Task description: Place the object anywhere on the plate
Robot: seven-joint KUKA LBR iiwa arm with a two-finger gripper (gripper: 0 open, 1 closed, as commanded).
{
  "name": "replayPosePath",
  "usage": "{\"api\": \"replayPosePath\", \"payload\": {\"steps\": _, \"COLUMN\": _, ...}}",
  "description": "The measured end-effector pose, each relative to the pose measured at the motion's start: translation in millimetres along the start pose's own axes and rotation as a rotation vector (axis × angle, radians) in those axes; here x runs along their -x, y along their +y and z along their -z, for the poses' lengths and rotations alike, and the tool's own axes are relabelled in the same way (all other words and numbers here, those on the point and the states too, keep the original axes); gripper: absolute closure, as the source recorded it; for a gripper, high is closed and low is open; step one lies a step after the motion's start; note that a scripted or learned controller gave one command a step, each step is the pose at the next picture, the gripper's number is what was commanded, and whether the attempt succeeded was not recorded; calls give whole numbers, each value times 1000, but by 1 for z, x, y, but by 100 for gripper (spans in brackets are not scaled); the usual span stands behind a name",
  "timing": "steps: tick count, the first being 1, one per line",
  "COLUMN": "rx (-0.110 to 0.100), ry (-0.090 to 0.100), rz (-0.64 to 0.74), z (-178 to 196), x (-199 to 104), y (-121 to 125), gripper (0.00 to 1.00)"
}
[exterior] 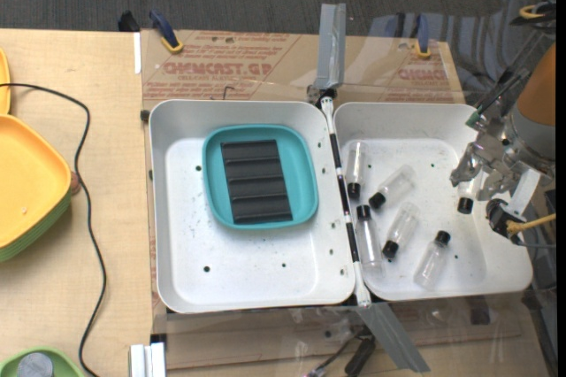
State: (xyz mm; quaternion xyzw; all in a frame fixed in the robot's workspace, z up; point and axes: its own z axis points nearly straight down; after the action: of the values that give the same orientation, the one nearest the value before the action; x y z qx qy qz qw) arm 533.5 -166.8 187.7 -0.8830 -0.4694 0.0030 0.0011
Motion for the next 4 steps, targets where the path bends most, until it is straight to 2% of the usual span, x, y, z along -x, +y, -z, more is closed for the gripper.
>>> {"api": "replayPosePath", "payload": {"steps": 1, "rx": 0, "ry": 0, "rz": -1, "z": 0, "x": 0, "y": 0, "gripper": 0}}
{"api": "replayPosePath", "payload": {"steps": 2, "rx": 2, "ry": 1, "rz": -115, "z": 111, "x": 31, "y": 6, "gripper": 0}}
{"api": "replayPosePath", "payload": {"steps": 3, "rx": 3, "ry": 0, "rz": 35, "z": 240, "x": 30, "y": 26, "gripper": 0}}
{"api": "replayPosePath", "payload": {"steps": 4, "rx": 1, "ry": 0, "rz": -189, "z": 252, "x": 70, "y": -21, "gripper": 0}}
